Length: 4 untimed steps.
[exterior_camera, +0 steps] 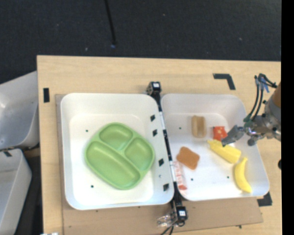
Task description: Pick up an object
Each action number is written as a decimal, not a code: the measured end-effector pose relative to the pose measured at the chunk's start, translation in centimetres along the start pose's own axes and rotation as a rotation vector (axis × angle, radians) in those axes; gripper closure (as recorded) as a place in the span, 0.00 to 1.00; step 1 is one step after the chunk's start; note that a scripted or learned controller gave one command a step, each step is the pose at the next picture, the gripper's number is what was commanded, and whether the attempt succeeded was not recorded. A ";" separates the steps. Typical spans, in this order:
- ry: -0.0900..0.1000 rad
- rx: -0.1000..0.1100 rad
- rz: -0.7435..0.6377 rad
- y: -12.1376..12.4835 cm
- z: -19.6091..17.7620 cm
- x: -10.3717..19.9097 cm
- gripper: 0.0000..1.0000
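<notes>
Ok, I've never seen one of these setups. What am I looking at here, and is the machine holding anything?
One camera looks down at a slant on a wooden bench carrying two shallow white bins. The left bin holds a green divided plate. The right bin holds toy foods: a tan bread piece, a small red item, an orange-brown piece, a yellow corn-like piece and a banana. The robot arm reaches in from the right; its gripper sits by the red item and yellow piece. Nothing is visibly held.

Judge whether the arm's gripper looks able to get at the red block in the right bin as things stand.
Probably yes: the gripper hangs right beside the red block, nothing lies on top of it, though the corn cob sits close by.
</notes>
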<state>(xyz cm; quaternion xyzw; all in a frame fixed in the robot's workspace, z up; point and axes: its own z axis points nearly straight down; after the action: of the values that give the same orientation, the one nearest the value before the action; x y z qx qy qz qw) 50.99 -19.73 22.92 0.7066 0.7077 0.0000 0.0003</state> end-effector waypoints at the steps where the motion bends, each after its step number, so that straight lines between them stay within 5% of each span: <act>1: 0.000 0.004 0.002 -0.7 4.5 -0.4 0.00; 2: -0.004 -0.002 0.005 0.3 9.8 -0.5 0.00; 3: -0.010 -0.019 0.007 0.8 10.5 -0.9 0.00; 4: -0.014 -0.020 0.013 0.7 9.5 -1.1 1.00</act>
<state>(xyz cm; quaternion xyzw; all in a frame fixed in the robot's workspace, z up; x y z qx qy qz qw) 51.74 -20.88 13.42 0.7110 0.7030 0.0023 0.0122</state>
